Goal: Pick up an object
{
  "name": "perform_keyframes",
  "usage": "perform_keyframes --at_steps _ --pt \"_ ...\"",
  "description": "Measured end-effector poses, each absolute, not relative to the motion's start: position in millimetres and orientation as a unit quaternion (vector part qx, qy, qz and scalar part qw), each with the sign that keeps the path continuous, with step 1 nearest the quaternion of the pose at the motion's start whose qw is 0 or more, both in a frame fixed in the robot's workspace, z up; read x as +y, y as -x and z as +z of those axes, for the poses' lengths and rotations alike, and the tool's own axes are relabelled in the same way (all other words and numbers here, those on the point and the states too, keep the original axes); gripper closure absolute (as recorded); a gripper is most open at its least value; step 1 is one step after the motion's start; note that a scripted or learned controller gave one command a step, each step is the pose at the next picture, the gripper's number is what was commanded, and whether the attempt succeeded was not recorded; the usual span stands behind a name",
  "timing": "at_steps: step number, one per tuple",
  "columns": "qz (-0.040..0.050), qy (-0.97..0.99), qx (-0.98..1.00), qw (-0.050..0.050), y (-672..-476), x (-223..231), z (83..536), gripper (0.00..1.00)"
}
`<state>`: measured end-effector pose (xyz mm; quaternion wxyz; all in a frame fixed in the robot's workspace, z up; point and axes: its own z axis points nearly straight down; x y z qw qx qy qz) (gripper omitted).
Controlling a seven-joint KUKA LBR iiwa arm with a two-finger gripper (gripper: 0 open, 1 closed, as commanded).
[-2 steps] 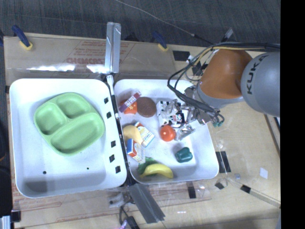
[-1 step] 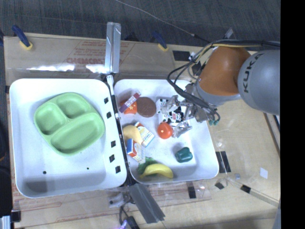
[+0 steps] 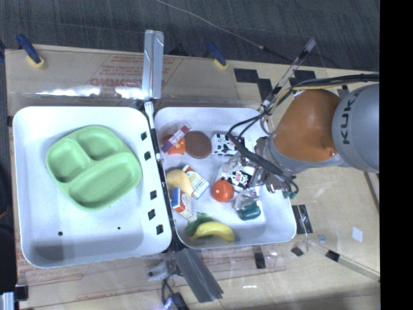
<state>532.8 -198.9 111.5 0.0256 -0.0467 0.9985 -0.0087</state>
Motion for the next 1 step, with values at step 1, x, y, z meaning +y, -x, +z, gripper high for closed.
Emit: perform_keyframes --at_steps 1 --pt "0.0 0.092 0.996 0.002 -550.5 -159.5 93.2 0.0"
